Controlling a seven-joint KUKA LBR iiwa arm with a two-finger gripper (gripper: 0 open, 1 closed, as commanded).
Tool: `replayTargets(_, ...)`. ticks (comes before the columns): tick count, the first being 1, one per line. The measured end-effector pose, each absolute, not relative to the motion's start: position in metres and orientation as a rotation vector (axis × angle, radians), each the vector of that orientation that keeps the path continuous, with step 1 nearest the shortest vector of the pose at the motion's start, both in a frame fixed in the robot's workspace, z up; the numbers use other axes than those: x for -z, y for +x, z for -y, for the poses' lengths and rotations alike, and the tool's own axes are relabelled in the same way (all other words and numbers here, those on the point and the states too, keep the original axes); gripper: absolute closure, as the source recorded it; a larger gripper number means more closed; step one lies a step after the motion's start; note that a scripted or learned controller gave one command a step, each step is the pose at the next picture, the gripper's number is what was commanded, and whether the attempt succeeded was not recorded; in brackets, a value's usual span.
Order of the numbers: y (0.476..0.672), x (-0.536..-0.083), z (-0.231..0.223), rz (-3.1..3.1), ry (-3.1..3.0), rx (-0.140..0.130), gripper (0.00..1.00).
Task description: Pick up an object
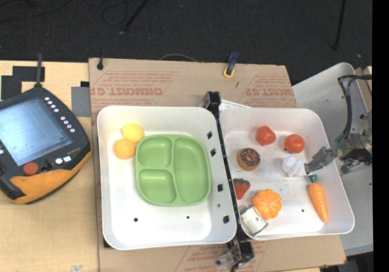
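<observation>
Nearest the camera, a small white-and-silver cup (253, 220) lies tipped at the near edge of the right bin (276, 118), touching an orange pumpkin-like toy (268, 203). Just left of the pumpkin sits a strawberry (242, 188), close to the divider between the bins. A carrot (318, 201) lies lengthwise toward the bin's right wall, its green tip pointing far. Farther back are a chocolate doughnut (248, 158), a pale whitish object (292, 165), and two red tomatoes, one (265, 135) left of the other (294, 142).

At the right bin's right rim is the gripper (318, 160), a grey part of it reaching over the rim between the whitish object and the carrot's top; whether it is spread or closed cannot be told, and nothing is seen held in it.

On the left, the left bin (115, 204) carries a green divided plate (172, 170), with a lemon (132, 132) and an orange (124, 149) just beside its far-left corner, the two fruits touching. A teach pendant (37, 140) rests on the table (55, 228) well left of the bins.
</observation>
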State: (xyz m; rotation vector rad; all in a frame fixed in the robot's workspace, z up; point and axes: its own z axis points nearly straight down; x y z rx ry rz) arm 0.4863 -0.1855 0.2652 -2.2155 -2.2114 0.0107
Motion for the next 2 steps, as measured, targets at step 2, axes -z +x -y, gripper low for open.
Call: replayTargets(2, 0.49, -0.207, 0.182, 2.218, -2.214, -0.005, 0.0)
